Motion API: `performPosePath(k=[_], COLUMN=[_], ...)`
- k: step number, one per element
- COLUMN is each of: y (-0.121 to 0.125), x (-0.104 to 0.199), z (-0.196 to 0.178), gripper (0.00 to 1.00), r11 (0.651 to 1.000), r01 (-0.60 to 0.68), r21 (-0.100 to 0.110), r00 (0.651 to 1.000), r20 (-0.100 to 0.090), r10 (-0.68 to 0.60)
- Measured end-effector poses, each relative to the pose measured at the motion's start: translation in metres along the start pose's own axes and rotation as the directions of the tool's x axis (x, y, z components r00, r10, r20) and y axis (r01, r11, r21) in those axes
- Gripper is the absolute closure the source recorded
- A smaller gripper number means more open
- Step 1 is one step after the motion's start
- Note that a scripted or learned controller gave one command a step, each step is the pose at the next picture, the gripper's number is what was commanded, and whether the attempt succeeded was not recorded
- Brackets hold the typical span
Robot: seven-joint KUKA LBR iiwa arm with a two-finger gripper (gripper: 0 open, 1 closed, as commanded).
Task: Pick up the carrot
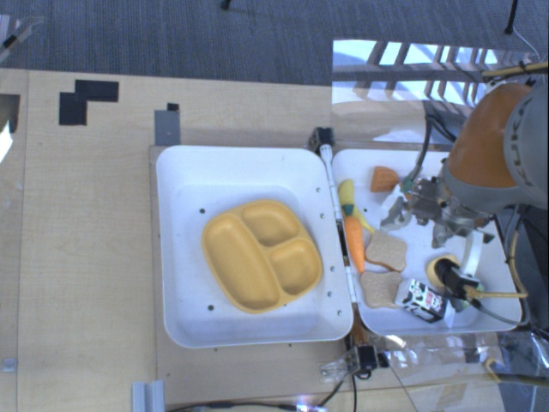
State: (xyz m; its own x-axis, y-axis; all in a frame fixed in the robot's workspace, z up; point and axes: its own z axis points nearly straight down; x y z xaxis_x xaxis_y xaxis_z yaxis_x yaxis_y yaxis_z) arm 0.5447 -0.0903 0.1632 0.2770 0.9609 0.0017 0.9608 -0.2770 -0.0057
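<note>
Hand (410, 204) hovers over the right bin (506, 316), its fingers too blurred to tell whether they are apart or together. Carrot (353, 243) lies along that bin's left wall, beside a bread slice (386, 251) and below a banana (347, 197); the left bin (180, 230) holds a yellow divided plate (260, 254)

Bench (86, 256): pale wood-look, matt. Bins (184, 316): white plastic, smooth, slight sheen. Divided tray (262, 256), centre frame: yellow plastic, satin. Carrot (354, 244): orange, smooth, plastic-looking. Floor (171, 24), top: grey ribbed carpet.
</note>
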Motion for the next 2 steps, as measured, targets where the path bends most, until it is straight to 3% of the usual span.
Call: performPosePath(k=[1,2], y=[0.02,-0.038], x=[0.008,0.055], z=[0.075,-0.022], gripper=[0.0,0.0], r11=[1.0,1.0], r01=[0.007,-0.017], r21=[-0.013,-0.011], r00=[1.0,1.0], r20=[0.002,-0.001], r10=[-0.007,0.017])
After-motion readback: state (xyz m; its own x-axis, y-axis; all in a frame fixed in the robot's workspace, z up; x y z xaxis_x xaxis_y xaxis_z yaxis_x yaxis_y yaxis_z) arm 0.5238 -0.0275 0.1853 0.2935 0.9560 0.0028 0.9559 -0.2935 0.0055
